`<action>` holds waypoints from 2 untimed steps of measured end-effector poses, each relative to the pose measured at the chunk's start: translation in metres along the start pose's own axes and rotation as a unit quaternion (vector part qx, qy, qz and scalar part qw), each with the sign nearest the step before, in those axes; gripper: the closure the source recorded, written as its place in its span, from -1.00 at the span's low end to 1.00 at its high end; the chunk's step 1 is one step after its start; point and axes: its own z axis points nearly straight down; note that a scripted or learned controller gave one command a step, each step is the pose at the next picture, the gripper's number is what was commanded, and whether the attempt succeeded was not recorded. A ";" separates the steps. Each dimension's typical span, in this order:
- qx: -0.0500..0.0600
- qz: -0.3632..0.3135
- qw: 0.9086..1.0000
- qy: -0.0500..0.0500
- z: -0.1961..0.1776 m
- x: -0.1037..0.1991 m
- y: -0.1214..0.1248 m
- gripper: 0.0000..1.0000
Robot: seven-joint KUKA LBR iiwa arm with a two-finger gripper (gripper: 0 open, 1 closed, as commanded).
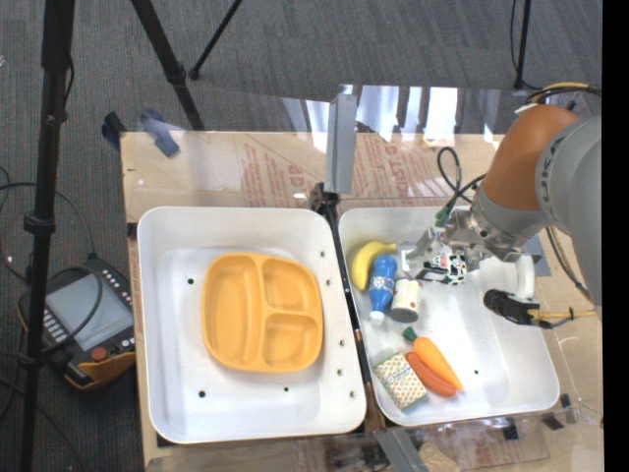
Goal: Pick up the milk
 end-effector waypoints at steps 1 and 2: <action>-0.003 0.069 0.998 0.002 0.000 -0.025 0.003 -1.00; -0.003 0.067 0.998 0.002 -0.009 -0.024 0.004 1.00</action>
